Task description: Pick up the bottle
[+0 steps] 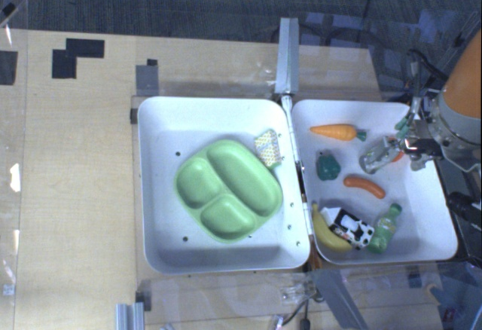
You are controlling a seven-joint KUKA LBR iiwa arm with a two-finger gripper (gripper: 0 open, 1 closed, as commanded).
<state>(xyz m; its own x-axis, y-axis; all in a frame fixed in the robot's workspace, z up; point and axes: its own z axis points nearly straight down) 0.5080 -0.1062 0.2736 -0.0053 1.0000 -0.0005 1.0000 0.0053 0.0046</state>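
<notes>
**Gripper parked at 3 o'clock, bottle down at 5**

The gripper (384, 151) hangs over the right bin (429, 193) near its 3 o'clock edge. Honestly can't tell how it's set, too blurry. Nothing visibly held. The bottle (384, 228), green, lies toward 6 o'clock from the gripper, well apart, long axis running roughly 1 to 7 o'clock, cap up at 1. So my guess is the next move heads down that way.

Containers, big to small: left bin (158, 245) holds a green divided plate (228, 189) plus a small patterned packet (267, 146). Right bin has a banana (328, 231), carrot (334, 131), sausage (364, 186), black-and-white toy (352, 228), dark green pepper (327, 166).
</notes>
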